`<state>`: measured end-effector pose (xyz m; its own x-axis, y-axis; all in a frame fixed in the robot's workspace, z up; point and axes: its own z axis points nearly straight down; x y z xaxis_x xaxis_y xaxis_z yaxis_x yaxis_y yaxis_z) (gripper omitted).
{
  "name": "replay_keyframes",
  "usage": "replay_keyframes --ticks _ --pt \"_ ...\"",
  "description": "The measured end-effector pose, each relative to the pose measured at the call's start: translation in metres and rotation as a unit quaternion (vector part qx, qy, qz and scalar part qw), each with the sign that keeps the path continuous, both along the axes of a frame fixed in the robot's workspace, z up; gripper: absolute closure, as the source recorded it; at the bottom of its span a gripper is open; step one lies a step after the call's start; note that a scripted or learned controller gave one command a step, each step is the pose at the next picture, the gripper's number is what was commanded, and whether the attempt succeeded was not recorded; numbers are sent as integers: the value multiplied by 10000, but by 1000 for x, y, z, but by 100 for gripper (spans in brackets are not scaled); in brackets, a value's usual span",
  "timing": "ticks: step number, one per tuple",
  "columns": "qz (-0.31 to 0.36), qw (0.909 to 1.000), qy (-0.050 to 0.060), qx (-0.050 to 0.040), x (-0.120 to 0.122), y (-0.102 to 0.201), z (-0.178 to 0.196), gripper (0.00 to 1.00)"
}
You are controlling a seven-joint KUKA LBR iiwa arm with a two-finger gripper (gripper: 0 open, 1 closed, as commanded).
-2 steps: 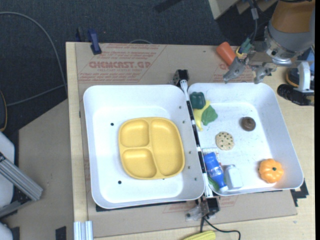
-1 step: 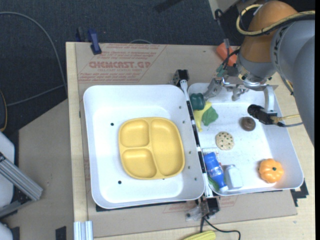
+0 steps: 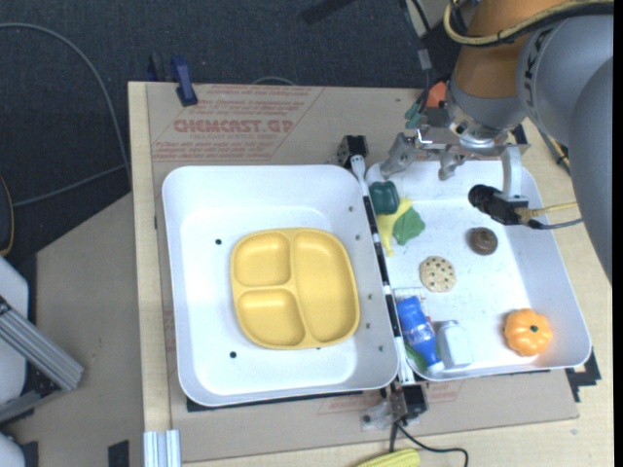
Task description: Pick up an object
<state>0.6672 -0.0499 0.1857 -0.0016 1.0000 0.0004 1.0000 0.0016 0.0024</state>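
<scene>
My gripper [image 3: 421, 161] hangs over the far left corner of the right bin [image 3: 560, 290], open, with nothing between its fingers. Just below and left of it lies a teal object [image 3: 383, 198] against the bin's left wall, with a green and yellow piece [image 3: 404, 224] beside it. A chocolate-chip cookie [image 3: 438, 272] rests in the middle of the bin and a small brown round thing [image 3: 483, 240] sits to its right. An orange pumpkin [image 3: 528, 331] is at the near right. A blue bottle [image 3: 417, 327] and a grey-white object [image 3: 454, 343] lie at the near left.
The left bin [image 3: 195, 261] holds a yellow divided plate [image 3: 292, 287]. A blue clamp [image 3: 182, 81] sits on the cardboard behind it. The grey arm [image 3: 574, 76] comes in from the upper right over the right bin's far edge.
</scene>
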Motion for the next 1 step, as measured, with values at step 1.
replay_keyframes --ticks 1 --pt "-16 10000 32 -6 -2 -61 -103 0"
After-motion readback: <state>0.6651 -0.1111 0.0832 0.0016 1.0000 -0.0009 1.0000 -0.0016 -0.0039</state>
